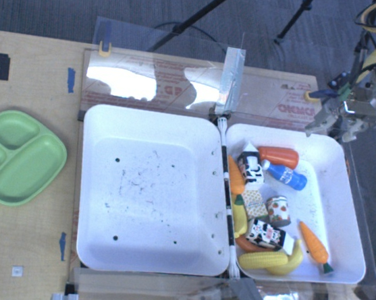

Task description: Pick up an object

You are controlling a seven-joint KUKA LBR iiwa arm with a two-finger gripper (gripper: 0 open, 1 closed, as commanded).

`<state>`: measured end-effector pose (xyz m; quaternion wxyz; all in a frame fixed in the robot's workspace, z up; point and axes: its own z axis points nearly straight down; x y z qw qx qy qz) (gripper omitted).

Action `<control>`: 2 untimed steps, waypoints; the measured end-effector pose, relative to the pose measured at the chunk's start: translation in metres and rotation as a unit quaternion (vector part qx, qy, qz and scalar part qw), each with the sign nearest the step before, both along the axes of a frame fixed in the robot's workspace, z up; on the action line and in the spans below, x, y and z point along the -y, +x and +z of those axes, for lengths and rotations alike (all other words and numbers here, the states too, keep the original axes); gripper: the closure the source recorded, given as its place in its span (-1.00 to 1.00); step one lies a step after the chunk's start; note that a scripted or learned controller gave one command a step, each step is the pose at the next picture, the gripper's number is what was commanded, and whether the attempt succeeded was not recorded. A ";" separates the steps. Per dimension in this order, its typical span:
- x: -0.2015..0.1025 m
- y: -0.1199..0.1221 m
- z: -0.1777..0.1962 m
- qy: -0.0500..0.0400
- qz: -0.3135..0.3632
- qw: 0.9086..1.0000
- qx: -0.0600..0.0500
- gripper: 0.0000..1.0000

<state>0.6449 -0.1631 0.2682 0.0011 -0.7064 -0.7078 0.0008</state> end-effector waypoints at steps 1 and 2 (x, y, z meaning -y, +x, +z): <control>-0.005 0.019 -0.116 0.000 0.063 0.998 0.000 -1.00; -0.005 0.020 -0.168 0.001 0.131 0.991 -0.004 -1.00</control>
